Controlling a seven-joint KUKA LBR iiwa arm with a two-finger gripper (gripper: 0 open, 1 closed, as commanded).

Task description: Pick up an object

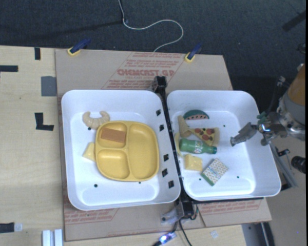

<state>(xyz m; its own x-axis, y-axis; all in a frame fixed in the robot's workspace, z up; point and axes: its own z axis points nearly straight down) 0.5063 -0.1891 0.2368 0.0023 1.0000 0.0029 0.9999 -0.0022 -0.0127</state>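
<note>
1. The gripper (245,135) hangs over the right part of the right bin (246,102), low above its bare white floor. Whether the fingers are apart or together I cannot tell at this size; nothing shows between them.
2. Every candidate lies on the far side of the fingers, toward the divider between the bins: a green bottle (197,147) on its side, nearest in line with them; a pizza slice (204,134) just above it; a watermelon slice (196,116) further up; a yellow cheese wedge (193,162) and a speckled block (214,171) below.
3. The bottle looks like a hard, light plastic toy, smooth and round, so it would likely roll or slip. Taking it across the body, at mid-length, seems safest.
4. The speckled block looks flat-sided and stiff, probably an easier hold across its short edges.
5. The left bin (72,147) holds a yellow divided plate (136,160), well away from the fingers.
</note>
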